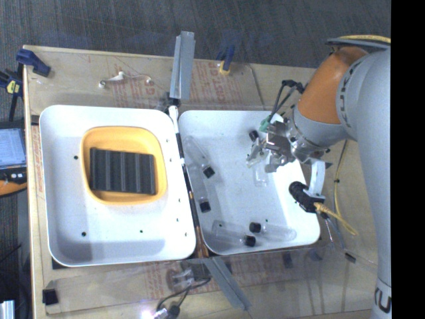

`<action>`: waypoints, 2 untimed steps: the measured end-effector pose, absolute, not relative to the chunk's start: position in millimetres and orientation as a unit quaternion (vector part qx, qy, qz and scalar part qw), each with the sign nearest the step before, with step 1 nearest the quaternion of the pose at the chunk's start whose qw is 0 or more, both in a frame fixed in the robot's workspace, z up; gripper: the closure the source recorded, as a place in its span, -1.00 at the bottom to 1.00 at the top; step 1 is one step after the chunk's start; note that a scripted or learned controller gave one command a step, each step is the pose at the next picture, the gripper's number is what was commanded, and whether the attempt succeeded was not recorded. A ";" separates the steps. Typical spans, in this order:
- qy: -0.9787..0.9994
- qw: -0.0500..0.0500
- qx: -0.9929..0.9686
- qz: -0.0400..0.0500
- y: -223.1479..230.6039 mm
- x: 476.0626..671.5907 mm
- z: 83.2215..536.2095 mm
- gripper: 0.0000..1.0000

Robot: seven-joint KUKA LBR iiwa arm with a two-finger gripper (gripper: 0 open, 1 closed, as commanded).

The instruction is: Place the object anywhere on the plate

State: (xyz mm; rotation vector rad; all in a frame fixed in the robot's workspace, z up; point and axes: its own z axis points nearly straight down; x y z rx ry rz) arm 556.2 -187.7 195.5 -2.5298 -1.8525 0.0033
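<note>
My arm [358,111] is grey with an orange band above the wrist, and my gripper [265,153] is pale metal grey with a small green spot near it. The two bins [60,231] are white; the left one carries a yellow-orange plate [93,141] with a dark grey ribbed block [123,171] on it. The counter [80,78] is light tan wood with blue clamps [32,62], and small black pieces [208,172] lie in the right bin.

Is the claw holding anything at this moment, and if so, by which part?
It cannot be told. The claw sits low over the right bin, with something clear and blurred beneath it, and whether that is gripped is not visible. The yellow plate lies in the left bin.
</note>
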 end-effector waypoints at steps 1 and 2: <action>-0.646 0.001 -0.763 0.000 -130.7 541.6 270.2 1.00; -0.711 0.003 -0.703 0.002 -87.4 575.6 221.0 1.00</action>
